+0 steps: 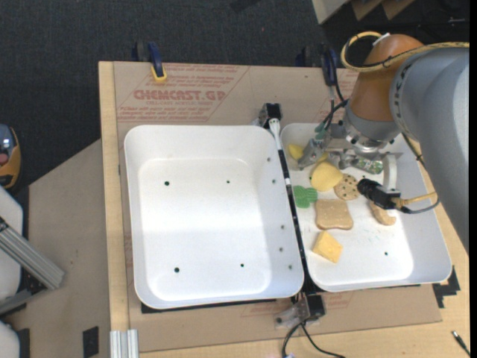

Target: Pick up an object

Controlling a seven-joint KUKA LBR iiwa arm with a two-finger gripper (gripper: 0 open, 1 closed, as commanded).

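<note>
Red "CHEMCAST GP" lettering on the brown board (186, 92) behind the bins.

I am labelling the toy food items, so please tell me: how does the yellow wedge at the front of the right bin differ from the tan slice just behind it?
The yellow wedge is pale yellow and blocky with straight edges; the tan slice is light brown, flat, with rounded corners. The wedge looks slightly smaller. The slice lies closer to the gripper. Both rest on the floor of the right bin, apart from each other.

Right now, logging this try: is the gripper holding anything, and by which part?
Cannot be told: the gripper hangs low over the food pieces in the right bin.
</note>
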